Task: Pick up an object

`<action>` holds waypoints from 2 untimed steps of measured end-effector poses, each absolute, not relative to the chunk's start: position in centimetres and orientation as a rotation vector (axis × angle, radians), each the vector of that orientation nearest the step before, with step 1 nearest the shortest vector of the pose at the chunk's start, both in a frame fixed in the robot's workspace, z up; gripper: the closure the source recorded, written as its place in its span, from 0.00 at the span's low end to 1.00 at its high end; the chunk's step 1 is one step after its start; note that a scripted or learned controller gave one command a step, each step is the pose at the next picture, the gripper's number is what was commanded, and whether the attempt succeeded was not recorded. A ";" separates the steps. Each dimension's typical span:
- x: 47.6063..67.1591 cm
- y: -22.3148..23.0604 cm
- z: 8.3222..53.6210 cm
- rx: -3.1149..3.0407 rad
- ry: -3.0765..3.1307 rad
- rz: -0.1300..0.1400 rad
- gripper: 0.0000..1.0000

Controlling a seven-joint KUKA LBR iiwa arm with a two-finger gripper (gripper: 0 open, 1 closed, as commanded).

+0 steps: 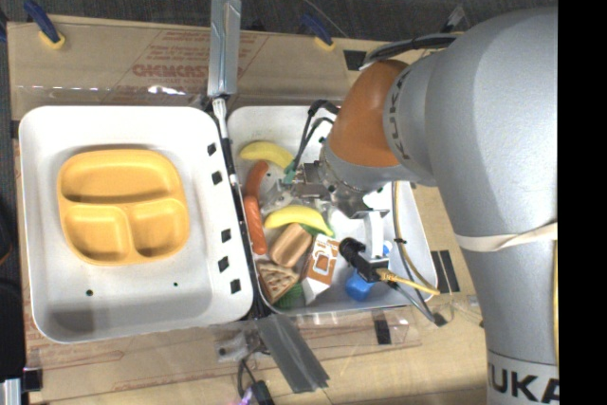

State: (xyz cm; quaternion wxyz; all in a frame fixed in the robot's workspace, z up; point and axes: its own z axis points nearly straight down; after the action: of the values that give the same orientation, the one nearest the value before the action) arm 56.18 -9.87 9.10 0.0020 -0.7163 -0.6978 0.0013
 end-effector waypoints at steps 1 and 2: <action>65.7 -9.4 9.2 -2.140 -2.299 0.003 0.00; 65.7 -9.3 10.2 -2.131 -2.304 0.006 1.00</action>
State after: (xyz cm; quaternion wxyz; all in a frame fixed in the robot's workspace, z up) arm 65.67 -9.33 10.24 0.0017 -0.6790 -0.7341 0.0020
